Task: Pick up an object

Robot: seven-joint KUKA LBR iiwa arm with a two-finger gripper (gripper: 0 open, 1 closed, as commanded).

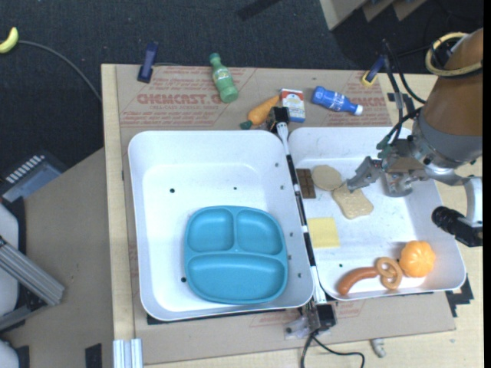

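Note:
The right bin (430,205) holds several toy foods. A round tan cookie (327,177) and a brown chocolate bar (305,182) lie near its left wall, with a tan cracker (353,203) and a yellow cheese slice (324,232) below them. An orange (416,257), a pretzel (388,272) and a sausage (355,280) lie along the front wall. My gripper (370,175) hangs over the bin's upper middle, just above and right of the cracker and beside the cookie. Nothing shows in its grasp.
The left bin (153,167) holds a blue divided plate (235,253). Behind the bins on the board lie a green bottle (224,79), a carrot (263,110), a small carton (292,104) and a blue bottle (336,100). The grey arm (453,121) comes in from the right.

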